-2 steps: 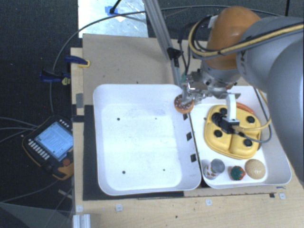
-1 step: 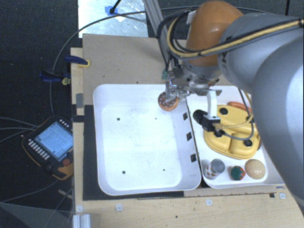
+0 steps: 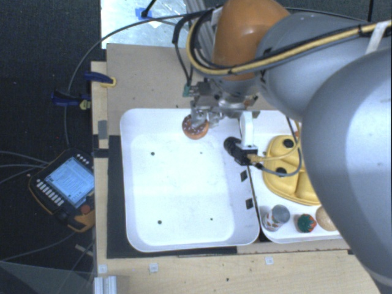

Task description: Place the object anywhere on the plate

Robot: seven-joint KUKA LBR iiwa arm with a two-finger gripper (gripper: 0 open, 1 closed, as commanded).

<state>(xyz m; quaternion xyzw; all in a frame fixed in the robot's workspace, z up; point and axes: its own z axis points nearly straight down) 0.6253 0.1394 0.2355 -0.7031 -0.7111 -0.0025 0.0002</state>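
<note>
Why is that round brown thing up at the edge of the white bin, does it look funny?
A bit. The round brown thing sits at the left bin's far rim, right under the pincer, away from the yellow plate in the right bin.

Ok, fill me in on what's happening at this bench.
The grey arm reaches in from the right, with its claw over the far edge of the left white bin. A small round brownish object sits right at the claw's tip; whether it is actually gripped is unclear. The yellow plate lies in the right bin, beside a few small items, so the object is not on the plate yet.
</note>
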